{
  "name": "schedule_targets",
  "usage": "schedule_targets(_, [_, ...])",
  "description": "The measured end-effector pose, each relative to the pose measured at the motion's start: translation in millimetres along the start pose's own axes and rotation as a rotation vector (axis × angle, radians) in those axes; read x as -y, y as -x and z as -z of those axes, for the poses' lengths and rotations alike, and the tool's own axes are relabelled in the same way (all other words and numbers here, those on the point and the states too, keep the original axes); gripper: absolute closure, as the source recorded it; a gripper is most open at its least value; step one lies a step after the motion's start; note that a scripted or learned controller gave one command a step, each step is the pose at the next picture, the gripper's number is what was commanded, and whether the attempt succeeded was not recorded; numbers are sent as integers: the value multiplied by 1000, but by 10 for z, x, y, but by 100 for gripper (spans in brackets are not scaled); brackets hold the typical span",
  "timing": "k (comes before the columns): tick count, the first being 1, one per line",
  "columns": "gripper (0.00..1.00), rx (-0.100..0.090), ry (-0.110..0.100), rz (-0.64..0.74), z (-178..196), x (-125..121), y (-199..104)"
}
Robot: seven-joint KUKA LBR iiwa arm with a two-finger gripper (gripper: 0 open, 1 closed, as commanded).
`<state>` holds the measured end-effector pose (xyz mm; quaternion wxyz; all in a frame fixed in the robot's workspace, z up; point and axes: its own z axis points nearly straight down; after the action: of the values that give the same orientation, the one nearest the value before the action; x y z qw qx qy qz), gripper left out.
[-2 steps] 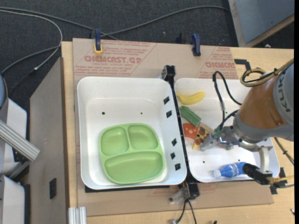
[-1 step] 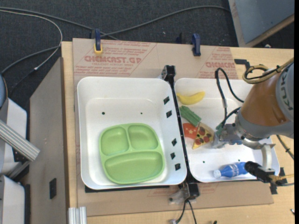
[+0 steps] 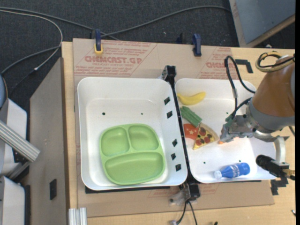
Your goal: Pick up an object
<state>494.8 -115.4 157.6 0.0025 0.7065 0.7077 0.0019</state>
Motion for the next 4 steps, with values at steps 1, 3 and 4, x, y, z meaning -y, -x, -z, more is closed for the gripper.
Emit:
schedule_targets(1, [100, 0, -1, 0, 432, -27, 9])
schedule_targets(3, [100, -4, -9, 4, 744, -123, -483])
schedule_targets(4, [100, -3, -4, 6, 811, -308, -1062])
